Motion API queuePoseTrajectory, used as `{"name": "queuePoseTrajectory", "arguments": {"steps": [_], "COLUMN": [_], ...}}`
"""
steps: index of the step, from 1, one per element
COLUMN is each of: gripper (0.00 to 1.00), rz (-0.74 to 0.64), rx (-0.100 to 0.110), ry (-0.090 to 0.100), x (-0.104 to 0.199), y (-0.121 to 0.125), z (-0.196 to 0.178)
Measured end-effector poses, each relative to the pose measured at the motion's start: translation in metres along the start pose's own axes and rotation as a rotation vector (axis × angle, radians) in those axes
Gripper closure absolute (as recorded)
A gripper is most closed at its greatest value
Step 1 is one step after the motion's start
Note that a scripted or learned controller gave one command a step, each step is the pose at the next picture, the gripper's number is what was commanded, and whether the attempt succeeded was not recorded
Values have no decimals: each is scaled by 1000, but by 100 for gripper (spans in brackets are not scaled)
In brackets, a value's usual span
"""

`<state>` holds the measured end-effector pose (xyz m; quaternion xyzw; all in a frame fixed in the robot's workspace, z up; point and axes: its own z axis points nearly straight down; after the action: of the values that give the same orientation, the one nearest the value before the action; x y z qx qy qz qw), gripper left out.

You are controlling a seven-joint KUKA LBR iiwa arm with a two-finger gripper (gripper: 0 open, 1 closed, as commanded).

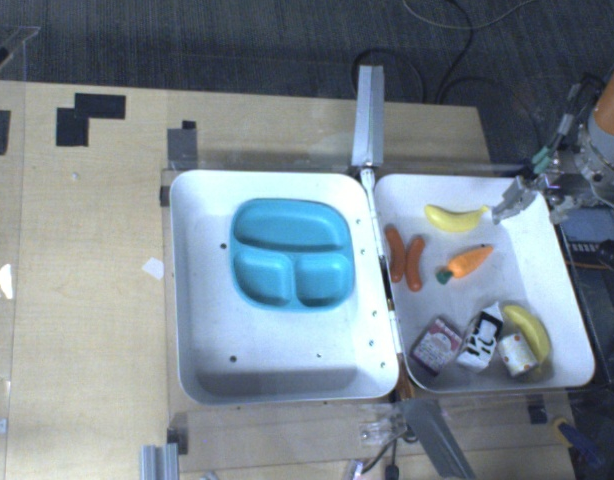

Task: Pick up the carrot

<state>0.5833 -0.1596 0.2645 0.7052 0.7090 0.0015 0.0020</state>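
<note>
- Camera view: the counter (107, 268) carried two shallow white bins side by side, the left bin (202, 268) and the right bin (562, 298).
- The left bin held a blue compartment tray (291, 252), lying roughly in its middle with one long compartment on the far side and two smaller ones nearer the camera.
- The carrot (468, 262) lay in the middle of the right bin, tilted, its green end pointing toward the two sausages (405, 258) that lay side by side near the bin's left wall.
- A banana (454, 218) lay at the far side of the right bin, just beyond the carrot and apart from it.
- A second banana (527, 336) sat toward the bin's near right corner, touching a black-and-white carton (480, 340); a small dark packet (438, 345) lay just left of that carton.
- The arm reached in from the right, with the tool (515, 198) over the far right corner of the right bin, close to the first banana's tip and well apart from the carrot.
- Whether the tool was released or clenched could not be told; nothing could be seen in its grip.
</note>
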Motion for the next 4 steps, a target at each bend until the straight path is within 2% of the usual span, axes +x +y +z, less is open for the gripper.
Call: {"name": "queuePoseTrajectory", "arguments": {"steps": [1,2,3,4], "gripper": [0,0,0,100], "rz": [-206,-206,-163,-165], "rx": [0,0,-6,-14], "ry": [1,0,-1,-1], "x": [14,14,-10,-9], "y": [14,14,22,25], "z": [142,142,176,163]}}
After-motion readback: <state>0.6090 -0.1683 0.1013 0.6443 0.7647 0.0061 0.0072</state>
